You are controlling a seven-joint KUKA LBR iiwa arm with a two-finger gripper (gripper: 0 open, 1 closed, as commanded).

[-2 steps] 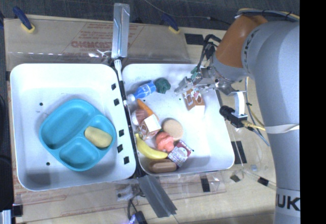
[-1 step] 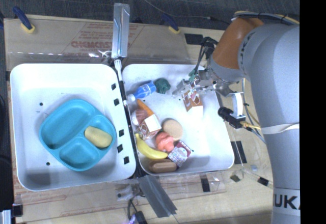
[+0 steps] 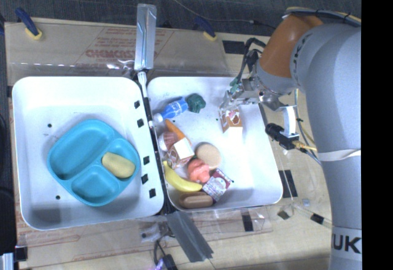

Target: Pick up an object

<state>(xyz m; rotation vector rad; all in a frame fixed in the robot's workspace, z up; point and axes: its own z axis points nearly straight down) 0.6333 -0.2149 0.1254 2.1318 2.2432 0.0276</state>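
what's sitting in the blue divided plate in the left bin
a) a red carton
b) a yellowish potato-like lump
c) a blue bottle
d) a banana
b, a yellowish potato-like lump lies in one compartment of the blue divided plate in the left bin, while the banana and blue bottle lie in the right bin.

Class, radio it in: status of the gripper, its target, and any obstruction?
Gripper over right bin, at small brown packet. Grip unconfirmed. Packet lies apart from the pile: banana, blue bottle. Nothing blocking it.
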